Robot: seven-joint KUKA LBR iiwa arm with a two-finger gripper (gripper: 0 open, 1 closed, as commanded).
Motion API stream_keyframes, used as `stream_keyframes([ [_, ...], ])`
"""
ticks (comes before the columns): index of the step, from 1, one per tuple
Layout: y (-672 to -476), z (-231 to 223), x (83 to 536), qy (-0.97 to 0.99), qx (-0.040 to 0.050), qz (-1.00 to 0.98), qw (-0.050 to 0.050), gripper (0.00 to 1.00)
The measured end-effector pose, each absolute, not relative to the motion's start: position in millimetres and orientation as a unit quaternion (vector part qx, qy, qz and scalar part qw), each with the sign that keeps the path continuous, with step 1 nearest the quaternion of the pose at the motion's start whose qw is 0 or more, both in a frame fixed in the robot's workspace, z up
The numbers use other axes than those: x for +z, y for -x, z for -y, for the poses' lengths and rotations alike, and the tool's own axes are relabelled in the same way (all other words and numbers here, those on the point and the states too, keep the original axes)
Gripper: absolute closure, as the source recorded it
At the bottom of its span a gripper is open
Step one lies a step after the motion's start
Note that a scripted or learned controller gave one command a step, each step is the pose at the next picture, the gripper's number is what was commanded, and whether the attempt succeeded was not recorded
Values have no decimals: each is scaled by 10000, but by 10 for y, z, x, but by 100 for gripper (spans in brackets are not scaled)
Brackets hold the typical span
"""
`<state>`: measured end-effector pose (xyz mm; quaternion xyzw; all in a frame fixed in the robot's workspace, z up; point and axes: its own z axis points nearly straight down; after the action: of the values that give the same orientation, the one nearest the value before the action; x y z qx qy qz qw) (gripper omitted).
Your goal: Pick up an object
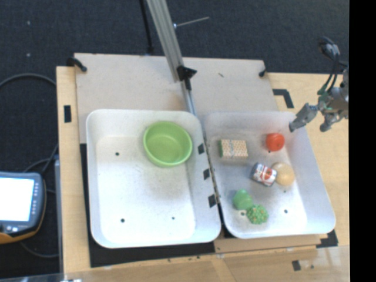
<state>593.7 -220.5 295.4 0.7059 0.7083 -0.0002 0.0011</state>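
Note:
The right bin (311,207) holds several small objects: a tan checkered block (234,148), a red ball (274,141), a small can (264,173) lying against a pale yellow ball (284,174), a green lump (242,200) and a bumpy green piece (257,215). A green bowl (168,143) stands upright in the left bin (117,216), near its far side. My gripper (313,121) hangs over the right bin's far right corner, up and to the right of the red ball. It is open, with nothing between its fingers.
A slanted metal pole (167,34) rises from the far side between the two bins. A teach pendant (20,207) lies off the bench at the left. Bare bench board (135,81) stretches behind the bins.

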Motion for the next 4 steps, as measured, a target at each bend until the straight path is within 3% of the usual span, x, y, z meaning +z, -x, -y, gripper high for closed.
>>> stream_keyframes([
  [1,-5936,2207,2955,-7058,-5,-7084,12,0],
  [4,-5974,2207,1254,-7077,-18,-7065,2,0],
])
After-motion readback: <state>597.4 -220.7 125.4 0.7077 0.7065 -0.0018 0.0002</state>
